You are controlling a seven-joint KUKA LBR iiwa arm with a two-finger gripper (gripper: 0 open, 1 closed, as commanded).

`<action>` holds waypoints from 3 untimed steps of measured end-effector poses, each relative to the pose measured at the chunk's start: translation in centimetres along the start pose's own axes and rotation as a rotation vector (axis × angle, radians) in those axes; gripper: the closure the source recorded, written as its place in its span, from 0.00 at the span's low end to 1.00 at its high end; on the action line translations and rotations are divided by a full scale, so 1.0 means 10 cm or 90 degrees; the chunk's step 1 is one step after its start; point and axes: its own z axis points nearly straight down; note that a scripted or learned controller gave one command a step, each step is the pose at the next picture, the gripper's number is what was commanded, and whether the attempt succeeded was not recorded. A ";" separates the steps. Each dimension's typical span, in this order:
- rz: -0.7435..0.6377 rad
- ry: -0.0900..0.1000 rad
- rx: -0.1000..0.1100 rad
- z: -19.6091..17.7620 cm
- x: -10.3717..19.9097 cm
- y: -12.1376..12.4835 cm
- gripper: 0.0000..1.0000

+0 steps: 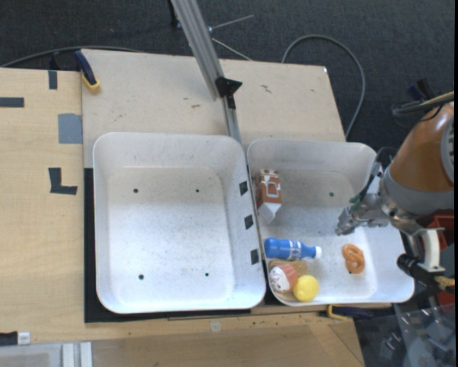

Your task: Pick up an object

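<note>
The hand (pixel 345 226) is hovering over the right bin (pixel 320 153), just above the pretzel (pixel 353 258). I cannot tell its grip state; it should be dropping straight, centring on that pretzel.

The arm (pixel 423 163) runs off the right edge, and the tool's (pixel 348 225) fingertips are too small to read

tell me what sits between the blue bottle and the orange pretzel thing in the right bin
Nothing: in the camera view, bare white bin floor separates the blue bottle from the orange pretzel-shaped piece.
</note>
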 end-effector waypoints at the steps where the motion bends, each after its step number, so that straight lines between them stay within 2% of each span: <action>1: 0.001 -0.001 -0.004 -0.50 -0.01 -0.09 1.00; 2: 0.000 -0.002 -0.005 -1.03 -0.01 -0.08 1.00; 3: -0.003 0.000 -0.001 -0.93 0.48 0.05 1.00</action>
